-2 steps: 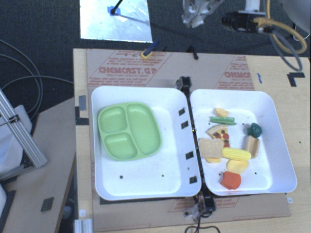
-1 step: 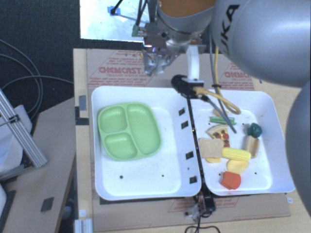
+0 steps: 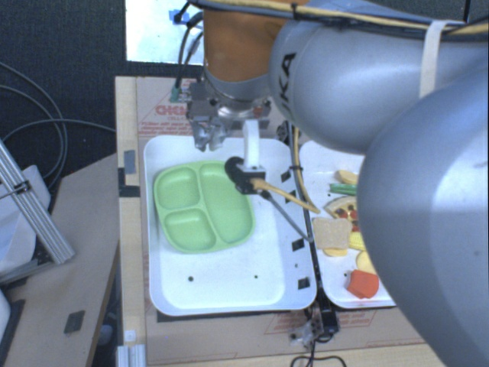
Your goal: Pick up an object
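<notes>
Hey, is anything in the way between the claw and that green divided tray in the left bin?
Nothing visible blocks it. The claw hangs just above the far rim of the green divided tray, which lies in the left bin. The other items sit in the right bin.

Two bins side by side on the table (image 3: 130,228). In the left bin (image 3: 229,281), a divided tray (image 3: 200,209), toward the back left. In the right bin (image 3: 336,293), food pieces (image 3: 348,235) clustered near the dividing edge.
</notes>
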